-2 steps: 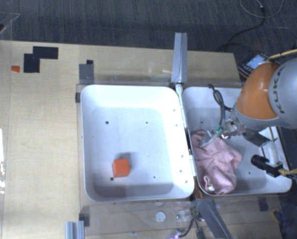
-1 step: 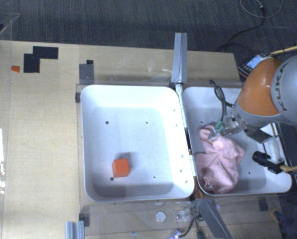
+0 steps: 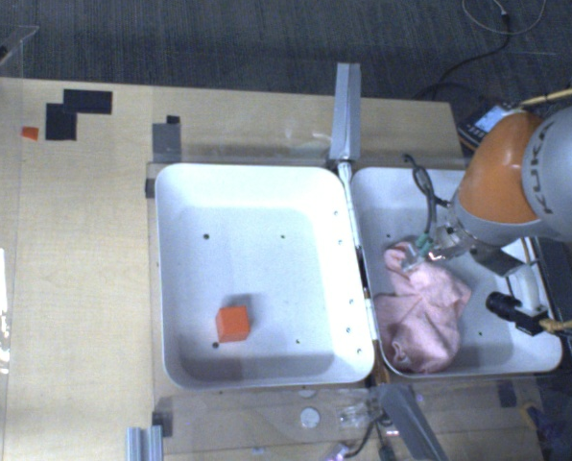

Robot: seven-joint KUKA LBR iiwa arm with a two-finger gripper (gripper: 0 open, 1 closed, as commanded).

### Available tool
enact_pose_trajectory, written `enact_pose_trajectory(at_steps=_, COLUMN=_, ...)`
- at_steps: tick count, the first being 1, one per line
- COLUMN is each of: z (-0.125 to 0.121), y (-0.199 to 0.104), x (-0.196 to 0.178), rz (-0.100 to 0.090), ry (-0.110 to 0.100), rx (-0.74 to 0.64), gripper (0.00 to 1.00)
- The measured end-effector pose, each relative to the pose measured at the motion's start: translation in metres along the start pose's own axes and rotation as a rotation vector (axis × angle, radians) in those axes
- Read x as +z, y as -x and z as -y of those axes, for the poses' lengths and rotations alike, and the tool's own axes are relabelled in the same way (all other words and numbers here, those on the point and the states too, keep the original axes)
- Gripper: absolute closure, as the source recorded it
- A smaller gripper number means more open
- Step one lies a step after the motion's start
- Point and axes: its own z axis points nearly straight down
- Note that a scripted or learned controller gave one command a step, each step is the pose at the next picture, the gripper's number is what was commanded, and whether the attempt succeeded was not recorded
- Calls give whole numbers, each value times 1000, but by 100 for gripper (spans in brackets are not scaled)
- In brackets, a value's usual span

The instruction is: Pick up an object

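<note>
My claw (image 3: 428, 250) sits at the top edge of the pink cloth (image 3: 422, 315) in the right bin (image 3: 536, 353); its spread I cannot tell. I should pinch a thick fold, then lift straight up.

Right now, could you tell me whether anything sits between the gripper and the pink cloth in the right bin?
Nothing visible does. The gripper is at the upper edge of the pink cloth in the right bin. The orange block lies apart in the left bin.
</note>
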Motion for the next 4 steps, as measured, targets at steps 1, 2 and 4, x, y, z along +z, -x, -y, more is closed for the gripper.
enact_pose_trajectory(at_steps=1, z=-21, y=8, x=13, rz=-4, ry=-11, rx=-55, gripper=0)
enact_pose_trajectory(at_steps=2, z=-21, y=8, x=13, rz=-4, ry=-11, rx=-56, gripper=0)
enact_pose_trajectory(at_steps=4, z=-16, y=3, x=13, rz=-1, ry=-7, rx=-124, gripper=0)
